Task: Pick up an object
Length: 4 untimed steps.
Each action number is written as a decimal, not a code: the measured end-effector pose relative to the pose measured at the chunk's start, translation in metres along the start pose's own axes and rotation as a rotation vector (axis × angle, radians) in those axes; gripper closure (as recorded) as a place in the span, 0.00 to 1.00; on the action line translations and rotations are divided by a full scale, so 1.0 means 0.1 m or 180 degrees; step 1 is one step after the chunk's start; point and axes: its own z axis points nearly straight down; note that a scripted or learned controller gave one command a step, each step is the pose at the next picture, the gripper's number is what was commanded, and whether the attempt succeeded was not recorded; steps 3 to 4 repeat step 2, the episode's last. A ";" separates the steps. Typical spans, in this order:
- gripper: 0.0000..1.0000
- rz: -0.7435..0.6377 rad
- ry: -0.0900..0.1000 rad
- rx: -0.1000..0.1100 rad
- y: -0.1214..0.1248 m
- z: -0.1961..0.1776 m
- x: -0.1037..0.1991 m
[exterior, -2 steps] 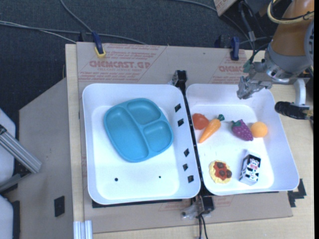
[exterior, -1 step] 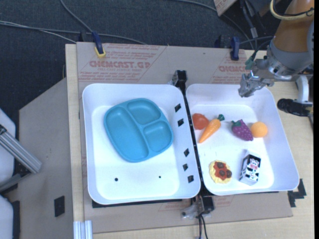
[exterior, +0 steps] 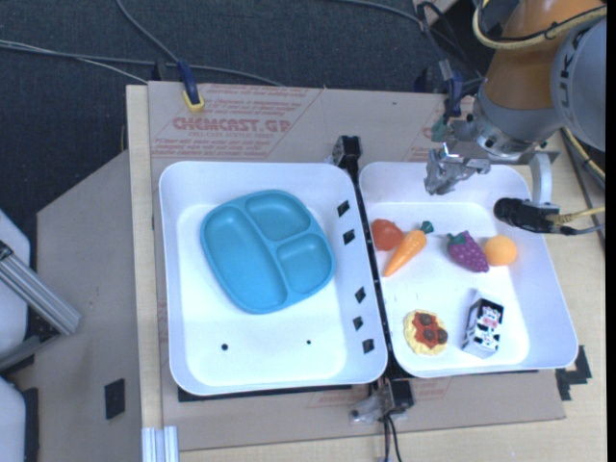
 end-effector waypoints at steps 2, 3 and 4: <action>1.00 -0.0004 0.0000 -0.0012 -0.14 -0.16 1.19; 1.00 -0.0004 0.0000 -0.0012 -0.14 -0.16 1.19; 1.00 -0.0004 0.0000 -0.0012 -0.14 -0.16 1.19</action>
